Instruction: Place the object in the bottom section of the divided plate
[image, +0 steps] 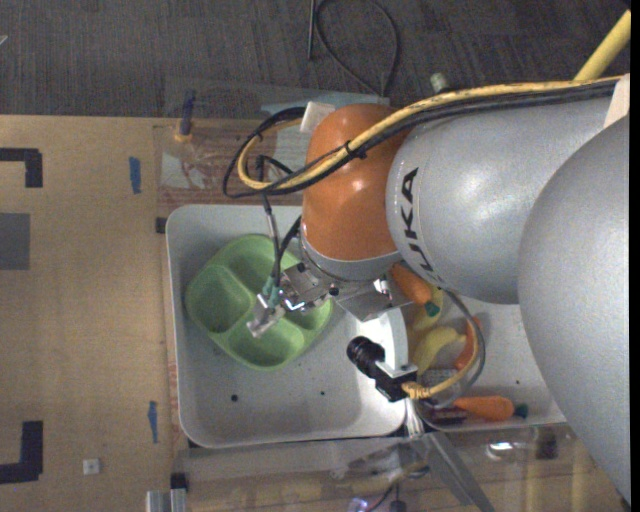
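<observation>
The gripper (265, 318) hangs over the green divided plate (225, 300), its tip above the ridge where the plate's sections meet, toward the plate's lower right part in the camera view. Whether its jaws stand apart or together cannot be told from here, since the tip is small and seen almost end-on; nothing can be made out between them. The plate lies in the left white bin (200, 400), in that bin's upper half, with its sections open to view on the left side and the arm's wrist covering its right edge. Above the gripper the orange band (345, 190) of the arm bulges over the bin's top right corner, with yellow and black cables (262, 170) looping along it. The right bin (520, 400) sits just beside the left one and is largely covered by the grey arm (500, 200). In it lie several toy foods: an orange carrot-like piece (485, 407) near the bottom, a pale yellow piece (435, 345) in the middle and another orange piece (415, 287) higher up. Which of these is the task's object cannot be told.
</observation>
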